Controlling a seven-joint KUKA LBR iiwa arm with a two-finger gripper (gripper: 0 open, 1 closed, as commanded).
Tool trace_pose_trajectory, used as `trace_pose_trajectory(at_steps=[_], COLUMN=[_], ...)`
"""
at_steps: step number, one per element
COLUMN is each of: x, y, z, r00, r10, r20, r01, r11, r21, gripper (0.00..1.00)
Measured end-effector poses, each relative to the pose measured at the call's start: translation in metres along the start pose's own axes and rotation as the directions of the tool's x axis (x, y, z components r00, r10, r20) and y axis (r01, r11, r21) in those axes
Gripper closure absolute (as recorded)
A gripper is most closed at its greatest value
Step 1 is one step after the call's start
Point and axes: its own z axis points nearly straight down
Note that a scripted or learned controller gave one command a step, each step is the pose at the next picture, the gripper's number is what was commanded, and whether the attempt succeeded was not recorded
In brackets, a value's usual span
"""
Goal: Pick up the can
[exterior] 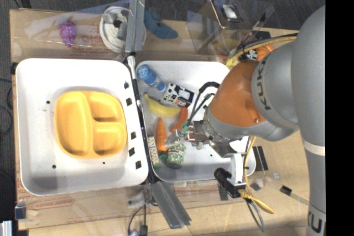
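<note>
The can [176, 155], small with a green, white and red label, lies near the front edge of the right bin [188, 72]. It rests just right of a carrot [161, 135]. My gripper [189, 134] hangs over the bin directly above and to the right of the can, close to its top. The grey wrist and orange band [235, 102] cover the right half of this bin.
Also in the right bin are a banana [161, 108], a blue-capped bottle [149, 77], a black-and-white box [178, 95] and a flat packet [153, 152] against the left wall. The left bin [33, 174] holds a yellow divided tray [91, 122].
</note>
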Motion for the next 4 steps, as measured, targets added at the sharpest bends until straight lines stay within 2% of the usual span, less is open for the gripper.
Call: trace_pose_trajectory(at_steps=[1,2,3,4], x=[0.009,0.011,0.011,0.011], y=[0.003,0.003,0.0,0.0], z=[0.034,0.025,-0.103,-0.103], r00=[0.987,0.985,0.95,0.95], r10=[-0.162,-0.17,0.312,0.312], r20=[0.01,0.005,-0.001,-0.001], r01=[0.162,0.17,-0.312,-0.312], r11=[0.987,0.985,0.95,0.95], r21=[-0.013,-0.012,-0.004,-0.004], gripper=[0.0,1.0,1.0,0.0])
